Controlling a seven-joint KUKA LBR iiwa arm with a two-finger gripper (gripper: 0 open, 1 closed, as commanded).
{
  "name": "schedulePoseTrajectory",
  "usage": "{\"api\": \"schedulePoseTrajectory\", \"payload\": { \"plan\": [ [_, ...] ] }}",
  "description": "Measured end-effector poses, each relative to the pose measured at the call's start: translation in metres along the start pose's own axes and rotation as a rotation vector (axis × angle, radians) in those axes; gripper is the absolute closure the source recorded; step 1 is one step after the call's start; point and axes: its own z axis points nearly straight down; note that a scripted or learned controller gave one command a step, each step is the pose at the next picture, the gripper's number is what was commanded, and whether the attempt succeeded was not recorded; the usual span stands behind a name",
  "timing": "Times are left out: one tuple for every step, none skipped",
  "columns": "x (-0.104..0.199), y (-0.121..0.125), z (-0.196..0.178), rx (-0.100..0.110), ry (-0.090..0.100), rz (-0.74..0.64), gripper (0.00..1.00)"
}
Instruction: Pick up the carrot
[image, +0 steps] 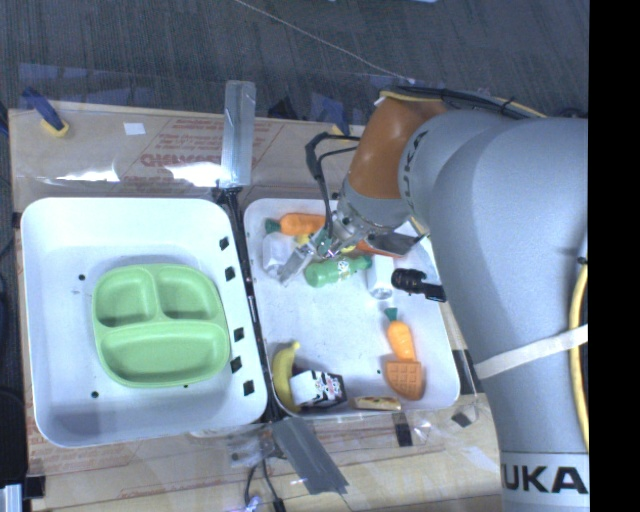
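Your pincer (325, 243) low in the right bin (440, 300), grip unreadable, carrot (400, 340) lying well apart, near the waffle (405, 378)

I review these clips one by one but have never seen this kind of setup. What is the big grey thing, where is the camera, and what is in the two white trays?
The big grey thing is a robot arm with an orange band, reaching in from the right. One fixed camera looks down at a slant on two shallow white bins.

The left bin holds a green divided plate. The right bin holds toy food: a carrot above a waffle-like piece, a banana, another orange piece near the top, and small odds and ends.

The gripper is low at the top of the right bin, among green pieces, away from the carrot. I cannot tell whether it holds anything.
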Motion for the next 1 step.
{"api": "schedulePoseTrajectory", "payload": {
  "plan": [
    [-0.0149, -0.0097, 0.0015, 0.002, -0.004, 0.168, 0.0]
  ]
}}
